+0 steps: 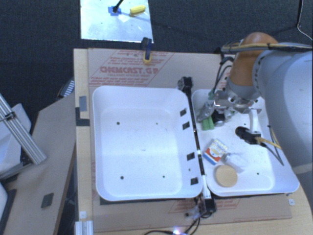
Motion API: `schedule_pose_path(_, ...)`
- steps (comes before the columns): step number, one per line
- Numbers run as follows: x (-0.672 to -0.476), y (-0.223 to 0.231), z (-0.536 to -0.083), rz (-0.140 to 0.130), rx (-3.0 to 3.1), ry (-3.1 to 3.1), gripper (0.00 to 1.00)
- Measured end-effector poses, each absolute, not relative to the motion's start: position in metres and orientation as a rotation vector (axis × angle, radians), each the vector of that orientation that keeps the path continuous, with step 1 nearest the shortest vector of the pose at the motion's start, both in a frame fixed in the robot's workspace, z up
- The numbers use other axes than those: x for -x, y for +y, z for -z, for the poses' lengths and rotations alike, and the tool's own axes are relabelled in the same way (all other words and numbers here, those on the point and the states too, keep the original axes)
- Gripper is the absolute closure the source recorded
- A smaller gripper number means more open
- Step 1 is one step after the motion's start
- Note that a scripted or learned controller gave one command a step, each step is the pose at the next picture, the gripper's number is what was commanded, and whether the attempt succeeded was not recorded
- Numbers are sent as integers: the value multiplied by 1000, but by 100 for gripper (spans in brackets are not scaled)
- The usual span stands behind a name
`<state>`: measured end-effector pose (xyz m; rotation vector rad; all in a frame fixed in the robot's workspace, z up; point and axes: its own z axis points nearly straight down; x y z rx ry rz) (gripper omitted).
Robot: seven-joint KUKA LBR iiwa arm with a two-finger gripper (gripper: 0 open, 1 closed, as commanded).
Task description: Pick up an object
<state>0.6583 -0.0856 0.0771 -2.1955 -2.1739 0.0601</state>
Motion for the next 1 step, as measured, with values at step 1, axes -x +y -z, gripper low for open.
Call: schedule_pose_path(1,-663,-85,-92,-32,2200,-2207,100)
